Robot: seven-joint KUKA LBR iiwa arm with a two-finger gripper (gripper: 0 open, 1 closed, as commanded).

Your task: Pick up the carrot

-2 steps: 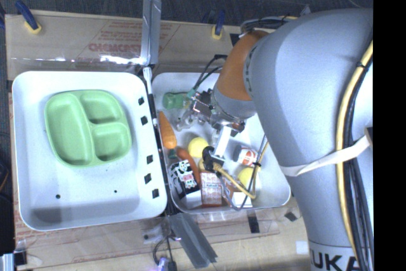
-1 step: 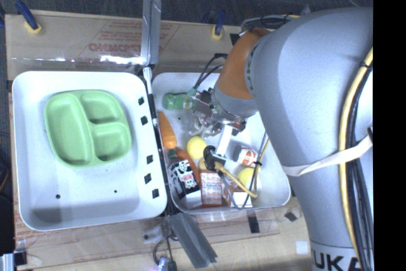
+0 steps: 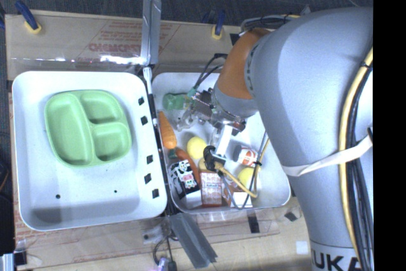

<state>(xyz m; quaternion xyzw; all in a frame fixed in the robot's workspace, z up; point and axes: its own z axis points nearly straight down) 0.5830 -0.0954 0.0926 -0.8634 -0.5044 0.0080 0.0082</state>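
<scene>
I read the left bin (image 3: 38, 200) as carrying one green divided plate (image 3: 89, 127), set toward its far edge; no target there. The carrot (image 3: 167, 131) lies in the right bin (image 3: 279, 197), close along its left wall; long axis runs from far edge to near edge, roughly parallel to that wall. The gripper (image 3: 190, 112) hangs just right of the carrot's far half; I cannot tell the claw's state. A yellow fruit (image 3: 196, 148) sits just right of the carrot's near end; I judge the coming move a short leftward shift, closing across the axis.

Carrot (image 3: 167, 131) in right bin (image 3: 185, 78); tray (image 3: 87, 127) in left bin (image 3: 82, 200)
</scene>
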